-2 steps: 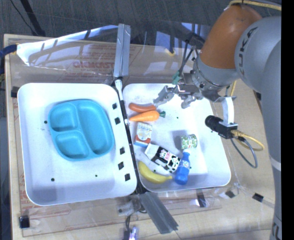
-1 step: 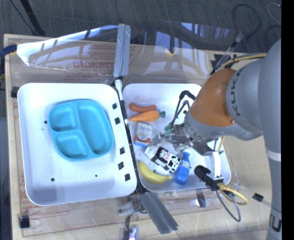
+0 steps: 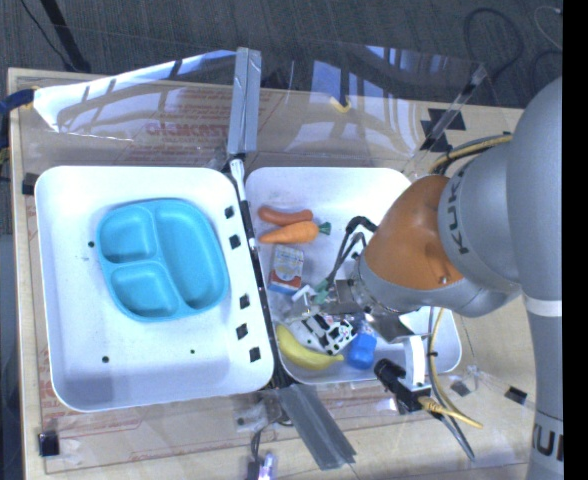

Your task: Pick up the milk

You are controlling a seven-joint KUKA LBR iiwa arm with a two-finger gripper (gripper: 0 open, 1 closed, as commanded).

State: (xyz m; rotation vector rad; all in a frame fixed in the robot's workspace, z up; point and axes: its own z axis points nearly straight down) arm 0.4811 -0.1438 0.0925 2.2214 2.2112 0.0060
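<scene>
The milk (image 3: 332,336) is a small white container with black cow patches and a blue cap (image 3: 361,350). It lies on its side near the front of the right bin (image 3: 429,193), resting against a yellow banana (image 3: 304,354). My gripper (image 3: 324,310) hangs low in that bin, right over the milk's upper end, below the grey wrist and orange band (image 3: 414,243). The arm's body hides the bin floor to the right of the milk.
Two orange carrots (image 3: 286,225) lie at the back left of the right bin, with a small grey-white packet (image 3: 287,266) just in front of them. The left bin (image 3: 74,358) holds a blue divided plate (image 3: 162,258). A raised divider (image 3: 246,268) separates the bins.
</scene>
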